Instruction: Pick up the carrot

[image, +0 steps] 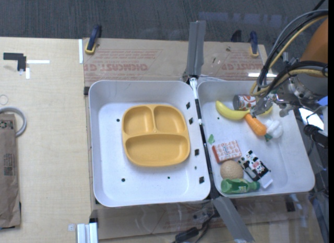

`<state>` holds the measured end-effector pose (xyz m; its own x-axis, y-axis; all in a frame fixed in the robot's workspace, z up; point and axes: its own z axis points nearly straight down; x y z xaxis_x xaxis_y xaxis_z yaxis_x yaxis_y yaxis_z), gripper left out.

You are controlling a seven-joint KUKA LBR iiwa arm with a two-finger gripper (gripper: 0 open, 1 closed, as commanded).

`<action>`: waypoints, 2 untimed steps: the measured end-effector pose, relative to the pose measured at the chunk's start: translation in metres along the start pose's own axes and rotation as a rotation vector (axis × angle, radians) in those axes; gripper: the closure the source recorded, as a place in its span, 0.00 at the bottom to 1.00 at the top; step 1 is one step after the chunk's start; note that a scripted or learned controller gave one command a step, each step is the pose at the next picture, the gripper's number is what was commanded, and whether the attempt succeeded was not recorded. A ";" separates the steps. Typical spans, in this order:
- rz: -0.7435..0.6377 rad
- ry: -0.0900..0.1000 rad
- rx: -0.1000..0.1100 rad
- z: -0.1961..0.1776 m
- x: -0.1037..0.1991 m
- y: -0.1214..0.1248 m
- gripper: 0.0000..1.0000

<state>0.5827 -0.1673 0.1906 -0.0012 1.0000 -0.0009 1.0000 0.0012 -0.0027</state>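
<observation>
The carrot [256,125] is orange and stubby and lies tilted in the right bin [300,182], near its far side. Its upper end points to the banana [231,111]. My gripper [264,104] hangs just above and behind the carrot's upper end, reaching in from the right under a bundle of cables. The wrist and cables hide the gap at the tip, and I cannot tell whether it touches the carrot.
A small can [243,101] lies behind the banana. A white object [273,129] touches the carrot's right side. Nearer the front sit a pink wafer block [226,150], a cow toy [254,164], a bun [231,170] and a green bottle [239,186]. The left bin [107,184] holds a yellow divided plate [155,135].
</observation>
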 end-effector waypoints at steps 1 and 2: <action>0.048 -0.001 -0.001 -0.085 0.029 0.005 0.00; -0.001 -0.001 0.000 0.023 -0.007 -0.029 0.00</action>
<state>0.5532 -0.1744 0.1679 -0.0021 1.0000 -0.0015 1.0000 0.0021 -0.0026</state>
